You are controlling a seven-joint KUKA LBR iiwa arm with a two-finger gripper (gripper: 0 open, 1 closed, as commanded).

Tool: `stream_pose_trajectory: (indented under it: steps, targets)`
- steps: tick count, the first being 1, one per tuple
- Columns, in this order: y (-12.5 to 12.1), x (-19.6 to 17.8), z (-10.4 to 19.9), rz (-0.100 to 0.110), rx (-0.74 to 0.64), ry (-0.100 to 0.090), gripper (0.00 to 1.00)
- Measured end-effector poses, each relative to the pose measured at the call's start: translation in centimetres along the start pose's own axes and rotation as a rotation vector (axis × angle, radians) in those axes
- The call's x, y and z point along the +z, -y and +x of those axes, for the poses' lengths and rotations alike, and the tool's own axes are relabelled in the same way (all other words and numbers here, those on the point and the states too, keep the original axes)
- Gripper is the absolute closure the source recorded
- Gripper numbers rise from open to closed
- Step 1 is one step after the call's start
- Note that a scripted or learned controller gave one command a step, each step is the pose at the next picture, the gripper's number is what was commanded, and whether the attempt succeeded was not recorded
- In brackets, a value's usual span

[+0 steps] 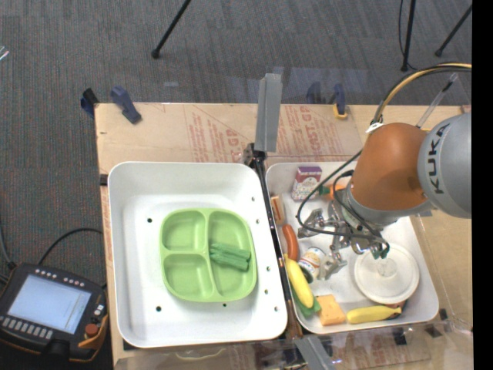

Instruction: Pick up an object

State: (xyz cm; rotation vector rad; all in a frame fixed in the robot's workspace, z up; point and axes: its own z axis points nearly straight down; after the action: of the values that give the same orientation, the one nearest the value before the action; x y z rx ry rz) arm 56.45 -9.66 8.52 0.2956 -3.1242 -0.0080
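Note:
My gripper (pixel 339 243) hangs low over the middle of the right bin (pixel 428 284), under the orange band of the arm (pixel 389 168). Just left of it and below lies a small round can (pixel 311 260). A white plate (pixel 385 276) sits right beside the gripper on its right. A red sausage (pixel 290 241) lies to the left, along the bin wall. Nothing shows as held.
The right bin also holds a purple and white box (pixel 306 182), a yellow corn cob (pixel 299 281), an orange cheese block (pixel 331 309) and a banana (pixel 373 313). In the left bin (pixel 131 206) a green divided plate (pixel 185 241) bears a green piece (pixel 229 255).

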Motion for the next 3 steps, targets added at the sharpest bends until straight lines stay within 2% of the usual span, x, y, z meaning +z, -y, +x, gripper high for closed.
stream_pose_trajectory:
  steps: [1,2,3]
  targets:
    - [1.0,-0.4,-7.9,0.01,-0.024,0.004,0.0]
    - [4.4,-0.4,-7.4,0.005,0.108,0.008,0.0]
    - [2.7,-0.4,-7.6,0.011,0.288,0.005,0.0]
